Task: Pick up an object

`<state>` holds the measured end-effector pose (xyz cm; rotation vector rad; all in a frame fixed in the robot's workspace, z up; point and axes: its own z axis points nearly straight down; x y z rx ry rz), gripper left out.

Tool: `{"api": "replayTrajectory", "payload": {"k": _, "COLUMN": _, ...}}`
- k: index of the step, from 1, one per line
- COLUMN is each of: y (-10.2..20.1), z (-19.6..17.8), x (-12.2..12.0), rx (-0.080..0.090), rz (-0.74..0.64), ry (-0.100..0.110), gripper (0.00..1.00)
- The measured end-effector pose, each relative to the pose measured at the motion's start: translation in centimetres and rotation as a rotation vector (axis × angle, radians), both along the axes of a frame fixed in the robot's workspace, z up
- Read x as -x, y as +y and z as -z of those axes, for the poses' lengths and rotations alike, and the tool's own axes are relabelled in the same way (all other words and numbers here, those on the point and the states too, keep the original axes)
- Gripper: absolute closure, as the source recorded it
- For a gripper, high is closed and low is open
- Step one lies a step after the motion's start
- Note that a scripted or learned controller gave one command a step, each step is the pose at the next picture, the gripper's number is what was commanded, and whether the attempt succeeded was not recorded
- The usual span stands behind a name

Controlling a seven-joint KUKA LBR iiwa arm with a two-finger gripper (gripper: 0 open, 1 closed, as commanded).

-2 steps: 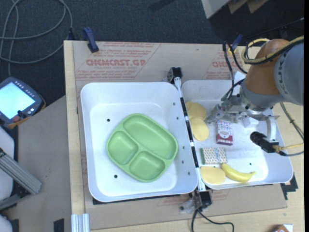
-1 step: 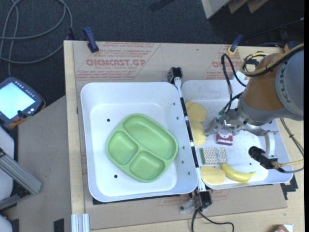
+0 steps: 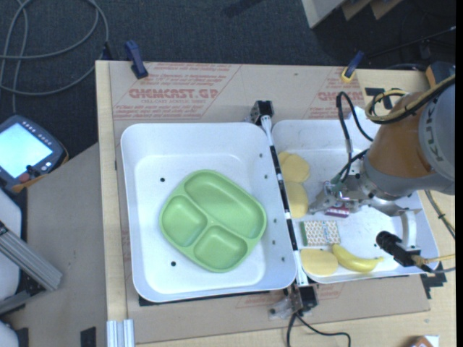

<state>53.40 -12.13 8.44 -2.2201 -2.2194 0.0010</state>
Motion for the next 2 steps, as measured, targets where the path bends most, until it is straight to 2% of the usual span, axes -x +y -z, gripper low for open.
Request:
{"api": "replayTrajectory", "payload": {"k": 1, "y": 0.0, "z": -1.0, "x": 0.0, "rx": 0.000, "rz": 0.001, "ry": -0.002, "gripper": 1.00}}
{"api": "replayTrajectory", "payload": {"k": 2, "y": 9.5, "z": -10.0, "x": 1.0, "rx": 0.001, "rz": -0.001, "ry": -0.002, "gripper": 1.00}}
